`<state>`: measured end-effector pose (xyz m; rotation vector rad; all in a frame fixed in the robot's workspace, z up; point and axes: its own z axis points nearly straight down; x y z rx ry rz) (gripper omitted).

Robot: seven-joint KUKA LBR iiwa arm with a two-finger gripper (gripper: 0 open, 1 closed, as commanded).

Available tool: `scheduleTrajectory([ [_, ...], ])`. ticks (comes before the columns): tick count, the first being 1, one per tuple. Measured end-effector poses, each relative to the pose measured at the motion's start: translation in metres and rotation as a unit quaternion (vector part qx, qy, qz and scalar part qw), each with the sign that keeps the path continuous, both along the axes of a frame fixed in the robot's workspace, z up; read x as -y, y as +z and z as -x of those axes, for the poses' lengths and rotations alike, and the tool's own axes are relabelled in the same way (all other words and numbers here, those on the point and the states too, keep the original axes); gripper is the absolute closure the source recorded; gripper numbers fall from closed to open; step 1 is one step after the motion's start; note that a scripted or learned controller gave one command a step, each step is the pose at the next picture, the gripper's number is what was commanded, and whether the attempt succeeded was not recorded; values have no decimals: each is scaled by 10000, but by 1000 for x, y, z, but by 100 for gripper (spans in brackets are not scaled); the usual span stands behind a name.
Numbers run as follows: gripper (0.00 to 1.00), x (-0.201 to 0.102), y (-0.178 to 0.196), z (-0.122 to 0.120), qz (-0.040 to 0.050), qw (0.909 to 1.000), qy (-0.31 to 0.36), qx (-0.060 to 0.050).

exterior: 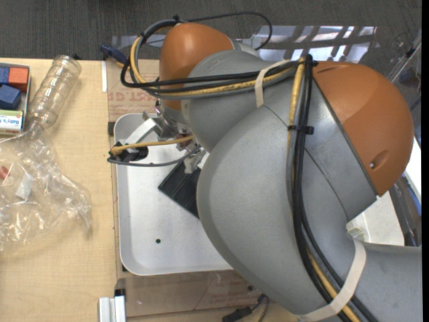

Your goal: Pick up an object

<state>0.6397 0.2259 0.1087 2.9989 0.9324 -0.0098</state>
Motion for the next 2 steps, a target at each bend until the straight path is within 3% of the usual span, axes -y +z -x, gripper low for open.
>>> scheduleTrajectory([
  [1, 0, 33, -18, 50, 0, 9956, -941, 9],
  [2, 0, 42, -15, 73, -21, 9954, -960, 29],
])
